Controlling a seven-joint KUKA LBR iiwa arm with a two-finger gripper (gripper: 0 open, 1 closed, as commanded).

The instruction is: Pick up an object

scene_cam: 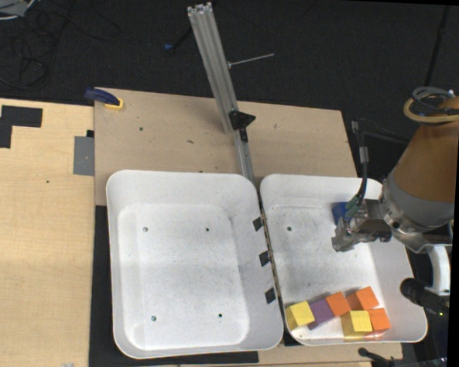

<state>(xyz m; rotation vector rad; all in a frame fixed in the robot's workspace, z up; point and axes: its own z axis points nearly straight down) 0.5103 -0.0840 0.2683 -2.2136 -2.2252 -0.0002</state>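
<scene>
Hand [344, 242] low inside right bin [315, 200], grip state impossible to tell, blue block [339, 212] just behind it, coloured blocks [338, 310] clustered at bin's front corner.

The arm [428, 168] is cut off by the right edge, so only its orange band and grey wrist show. Its bulk hides the right bin's [314, 196] far right rim. A blue object [341, 212] beside the gripper [345, 239] is partly hidden; its shape cannot be told. A purple block [323, 314] lies partly under its yellow and orange neighbours. The metal rail [217, 69] leaves the counter [170, 132] toward the top edge.
</scene>
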